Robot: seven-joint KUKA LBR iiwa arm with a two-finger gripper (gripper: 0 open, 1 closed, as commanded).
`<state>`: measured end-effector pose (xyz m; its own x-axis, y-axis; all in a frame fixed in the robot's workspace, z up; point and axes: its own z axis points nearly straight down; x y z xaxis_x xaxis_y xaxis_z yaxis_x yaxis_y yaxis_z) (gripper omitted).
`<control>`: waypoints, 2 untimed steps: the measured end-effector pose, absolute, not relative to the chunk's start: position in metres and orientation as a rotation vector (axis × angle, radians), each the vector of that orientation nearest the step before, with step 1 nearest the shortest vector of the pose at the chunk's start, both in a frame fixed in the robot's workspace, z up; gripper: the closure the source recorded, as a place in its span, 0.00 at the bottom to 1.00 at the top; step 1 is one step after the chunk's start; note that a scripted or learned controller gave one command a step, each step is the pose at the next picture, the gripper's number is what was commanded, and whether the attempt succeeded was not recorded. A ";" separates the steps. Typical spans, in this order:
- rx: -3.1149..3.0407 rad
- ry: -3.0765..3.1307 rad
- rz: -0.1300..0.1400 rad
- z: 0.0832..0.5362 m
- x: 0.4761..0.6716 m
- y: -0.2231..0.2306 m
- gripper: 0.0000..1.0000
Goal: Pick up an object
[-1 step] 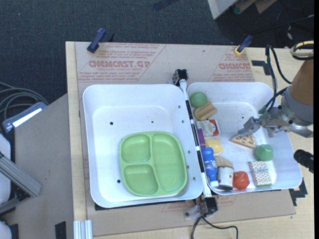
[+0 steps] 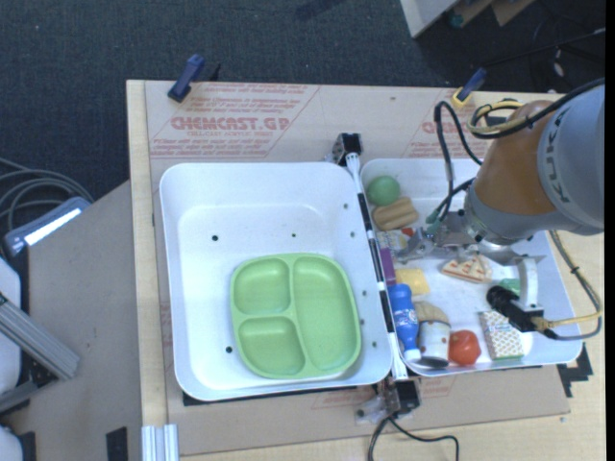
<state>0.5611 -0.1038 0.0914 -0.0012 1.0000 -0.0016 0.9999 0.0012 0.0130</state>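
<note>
I'm watching the gripper reaching low into the right bin, its tip sitting among the clutter just below the tan bread-like piece and beside the yellow block, and I cannot tell from here how it is set or whether anything is caught in it. Around it I'm seeing a green ball toward the back, a pizza-slice toy, a blue-capped bottle, a red tomato and a speckled packet nearer the front. The left bin is holding a green divided plate.
</note>
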 end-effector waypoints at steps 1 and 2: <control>2.219 2.220 0.003 0.097 0.616 -0.113 0.00; 2.240 2.247 -0.051 0.084 0.649 -0.098 0.00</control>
<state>0.6488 -0.0977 0.0844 -0.0029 1.0000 -0.0006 0.9990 0.0029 -0.0449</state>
